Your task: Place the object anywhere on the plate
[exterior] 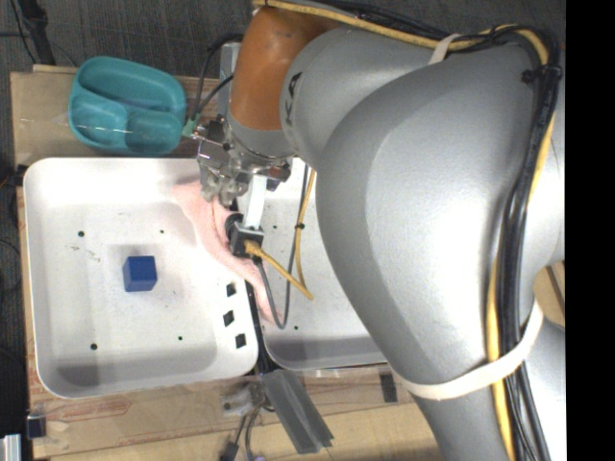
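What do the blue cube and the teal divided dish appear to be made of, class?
Blue cube: probably foam or painted wood, judging by its matte, even colour. Teal divided dish: likely moulded plastic, with smooth rounded walls and a slight sheen.

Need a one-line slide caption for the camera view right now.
Arm's gripper over the pink plate at the bins' divide; blue cube sits in the left bin.

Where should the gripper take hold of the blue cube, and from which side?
Probably from straight above, fingers closing on two opposite vertical faces of the blue cube. It sits flat on the left bin floor, away from the walls, so every side looks free. Its edges sit nearly square to the bin.
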`<act>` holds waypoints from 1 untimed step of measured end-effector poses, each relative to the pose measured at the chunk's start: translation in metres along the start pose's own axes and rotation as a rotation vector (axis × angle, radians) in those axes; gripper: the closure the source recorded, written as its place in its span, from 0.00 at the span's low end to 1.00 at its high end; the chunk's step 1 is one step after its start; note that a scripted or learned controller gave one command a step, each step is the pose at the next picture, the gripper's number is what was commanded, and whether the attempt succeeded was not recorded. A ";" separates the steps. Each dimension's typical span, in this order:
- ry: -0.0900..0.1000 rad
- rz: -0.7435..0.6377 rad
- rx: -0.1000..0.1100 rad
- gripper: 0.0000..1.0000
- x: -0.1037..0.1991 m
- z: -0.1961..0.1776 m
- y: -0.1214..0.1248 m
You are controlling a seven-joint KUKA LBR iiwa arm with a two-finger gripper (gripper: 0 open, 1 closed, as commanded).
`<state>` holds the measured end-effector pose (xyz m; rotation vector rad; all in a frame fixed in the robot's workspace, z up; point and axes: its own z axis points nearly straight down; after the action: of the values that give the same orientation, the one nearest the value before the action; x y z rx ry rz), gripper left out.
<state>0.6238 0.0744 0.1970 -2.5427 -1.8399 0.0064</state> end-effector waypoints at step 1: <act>-0.001 0.061 0.001 1.00 0.020 0.050 -0.049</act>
<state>0.5828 0.1083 0.1468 -2.5977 -1.7613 0.0084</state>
